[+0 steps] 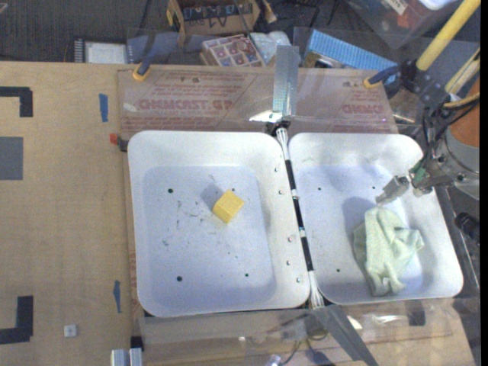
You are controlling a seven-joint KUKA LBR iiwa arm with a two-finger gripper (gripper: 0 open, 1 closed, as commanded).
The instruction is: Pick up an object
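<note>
Cloth [385,248], pale green, crumpled, right bin [335,280]: soft, light, floppy; pinch raised fold near top. Gripper [390,191] just above cloth, jaw state unclear. Alt: yellow block [228,206], left bin [152,280], rigid.

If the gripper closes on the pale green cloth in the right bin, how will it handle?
The cloth lies crumpled in soft folds, so it is probably floppy and would drape from the gripper. It looks thin, likely light. A pinch may catch only one fold.

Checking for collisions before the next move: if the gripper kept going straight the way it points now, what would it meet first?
Probably the pale green cloth. The gripper points down and to the view's left, its tip just above the cloth's upper edge in the right bin. Its height is unclear from this single view.
</note>
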